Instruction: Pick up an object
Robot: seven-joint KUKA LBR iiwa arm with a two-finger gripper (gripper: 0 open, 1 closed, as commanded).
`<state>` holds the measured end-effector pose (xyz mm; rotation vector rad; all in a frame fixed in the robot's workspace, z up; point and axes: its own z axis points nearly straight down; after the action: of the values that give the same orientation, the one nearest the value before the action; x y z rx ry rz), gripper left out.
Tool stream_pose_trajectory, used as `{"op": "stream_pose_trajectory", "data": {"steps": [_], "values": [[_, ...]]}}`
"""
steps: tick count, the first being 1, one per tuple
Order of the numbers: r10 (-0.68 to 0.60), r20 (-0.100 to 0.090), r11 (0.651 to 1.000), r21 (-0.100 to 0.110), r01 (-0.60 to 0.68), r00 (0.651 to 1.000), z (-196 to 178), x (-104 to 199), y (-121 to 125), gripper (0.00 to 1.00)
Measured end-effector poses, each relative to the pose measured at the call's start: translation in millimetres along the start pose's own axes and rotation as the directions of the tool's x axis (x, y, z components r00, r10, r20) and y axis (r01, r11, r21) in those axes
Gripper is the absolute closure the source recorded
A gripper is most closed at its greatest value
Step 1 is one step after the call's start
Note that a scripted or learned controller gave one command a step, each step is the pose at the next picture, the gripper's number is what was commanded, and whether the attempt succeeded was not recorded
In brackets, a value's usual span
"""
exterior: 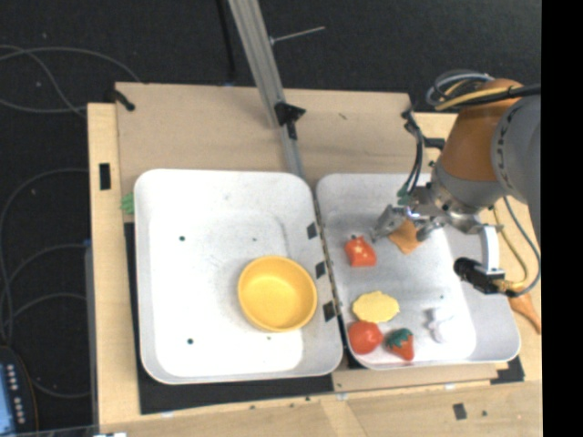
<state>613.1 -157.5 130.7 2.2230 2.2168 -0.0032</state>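
Left bin (182,208): one yellow bowl (277,293), upright, near the right wall. Right bin (474,335): red pepper-like toy (361,252), pale yellow flat piece (375,307), tomato (364,337), strawberry (401,343), small white object (438,324). Gripper (407,228) over the right bin's upper part, closed around an orange block (405,238), seen between its fingers.

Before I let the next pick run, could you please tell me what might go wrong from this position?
1. The tool sits over a small orange piece near the right bin's rim; a descent could nudge it away rather than catch it.
2. The red pepper-like toy lies close by and might be knocked.
3. The wrist cables hang nearby and could snag.
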Motion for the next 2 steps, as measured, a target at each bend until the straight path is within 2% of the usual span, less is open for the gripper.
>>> {"op": "stream_pose_trajectory", "data": {"steps": [1, 2], "values": [[0.003, -0.003, 1.0, -0.004, -0.003, 1.0, -11, 0, 1, 1.0], [-0.007, -0.003, 1.0, -0.008, 0.007, 1.0, -71, 8, 3, 1.0]]}}
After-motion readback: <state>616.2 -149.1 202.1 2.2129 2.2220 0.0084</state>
